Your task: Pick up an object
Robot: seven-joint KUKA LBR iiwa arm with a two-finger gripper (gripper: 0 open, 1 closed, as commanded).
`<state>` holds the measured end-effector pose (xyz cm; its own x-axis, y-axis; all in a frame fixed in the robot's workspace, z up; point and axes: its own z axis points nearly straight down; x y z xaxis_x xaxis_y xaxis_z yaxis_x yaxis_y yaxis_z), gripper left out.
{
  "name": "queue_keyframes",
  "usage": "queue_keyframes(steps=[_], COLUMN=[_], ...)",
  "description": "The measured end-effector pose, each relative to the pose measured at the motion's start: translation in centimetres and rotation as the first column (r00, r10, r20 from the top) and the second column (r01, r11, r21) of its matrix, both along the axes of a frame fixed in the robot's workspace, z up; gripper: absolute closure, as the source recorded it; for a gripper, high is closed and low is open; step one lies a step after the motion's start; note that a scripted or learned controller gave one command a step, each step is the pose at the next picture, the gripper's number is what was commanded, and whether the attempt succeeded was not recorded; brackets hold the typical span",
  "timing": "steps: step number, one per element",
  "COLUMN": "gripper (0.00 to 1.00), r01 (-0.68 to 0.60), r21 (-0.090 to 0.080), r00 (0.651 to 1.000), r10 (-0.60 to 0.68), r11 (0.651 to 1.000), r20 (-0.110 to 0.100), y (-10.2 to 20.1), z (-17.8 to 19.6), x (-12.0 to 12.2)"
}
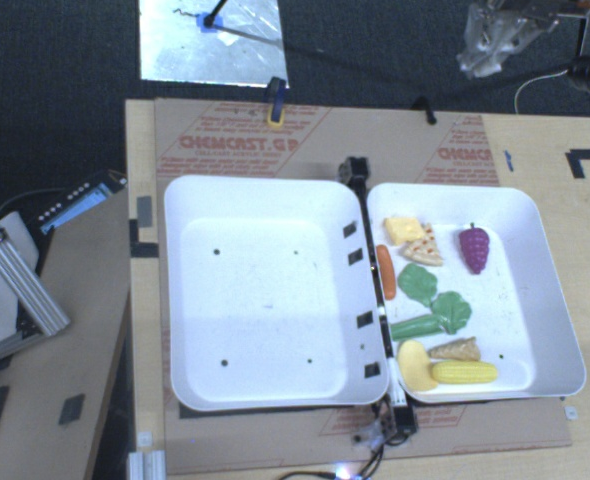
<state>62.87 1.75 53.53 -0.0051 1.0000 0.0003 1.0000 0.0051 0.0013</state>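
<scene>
Corn cob (464, 373), long axis left-right

A single fixed camera is mounted above the table (225, 133) and is directed downward at a slant. Both bins are taken in whole: the left bin (265, 293) sits near the middle of the frame, the right bin (535, 298) toward the right side. The table's far edge is seen toward the top, its near edge at the bottom. The view is wide enough that floor is included beyond the table at left and top.
</scene>
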Motion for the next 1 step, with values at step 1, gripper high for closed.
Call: queue_keyframes(steps=[1], gripper=[1.0], r01=[0.007], r21=[-0.003], r00=[1.0], r10=[-0.007], r11=[1.0], r20=[0.002], y=[-4.1], z=[-0.06], x=[3.69])
